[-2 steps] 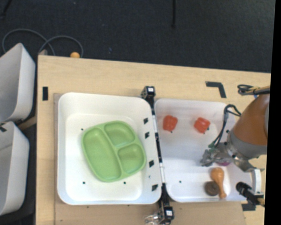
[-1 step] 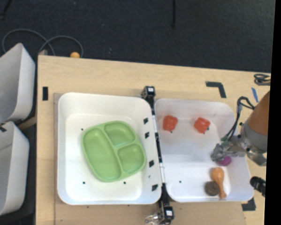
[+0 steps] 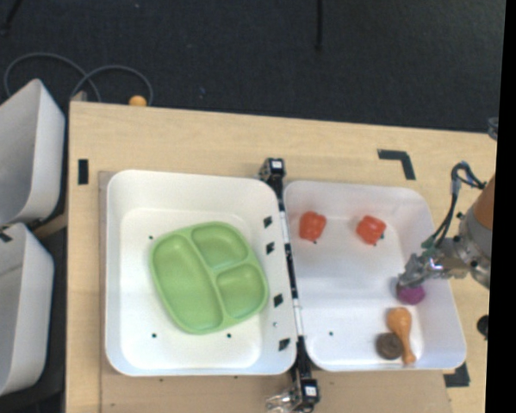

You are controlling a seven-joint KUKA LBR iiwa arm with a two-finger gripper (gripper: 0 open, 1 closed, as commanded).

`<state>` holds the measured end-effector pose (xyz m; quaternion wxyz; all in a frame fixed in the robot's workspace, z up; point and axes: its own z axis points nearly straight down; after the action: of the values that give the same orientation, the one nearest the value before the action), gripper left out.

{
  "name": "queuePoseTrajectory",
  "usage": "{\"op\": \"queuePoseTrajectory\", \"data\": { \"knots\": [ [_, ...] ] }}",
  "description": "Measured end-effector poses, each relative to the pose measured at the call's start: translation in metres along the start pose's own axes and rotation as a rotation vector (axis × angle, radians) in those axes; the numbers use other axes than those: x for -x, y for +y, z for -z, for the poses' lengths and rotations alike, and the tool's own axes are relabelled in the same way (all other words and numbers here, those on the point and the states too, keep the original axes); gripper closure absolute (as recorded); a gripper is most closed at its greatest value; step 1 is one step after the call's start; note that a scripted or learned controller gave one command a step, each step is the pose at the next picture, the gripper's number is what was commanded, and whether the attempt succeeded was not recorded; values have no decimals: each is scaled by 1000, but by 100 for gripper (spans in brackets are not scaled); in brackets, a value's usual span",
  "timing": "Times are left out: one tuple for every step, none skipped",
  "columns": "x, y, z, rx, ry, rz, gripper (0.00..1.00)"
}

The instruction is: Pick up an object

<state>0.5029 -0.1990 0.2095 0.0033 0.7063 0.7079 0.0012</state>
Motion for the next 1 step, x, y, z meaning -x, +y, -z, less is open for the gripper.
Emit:
{"op": "queuePoseTrajectory", "data": {
  "knots": [
    [1,2,37,-1,0,1,100]
  ]
}}
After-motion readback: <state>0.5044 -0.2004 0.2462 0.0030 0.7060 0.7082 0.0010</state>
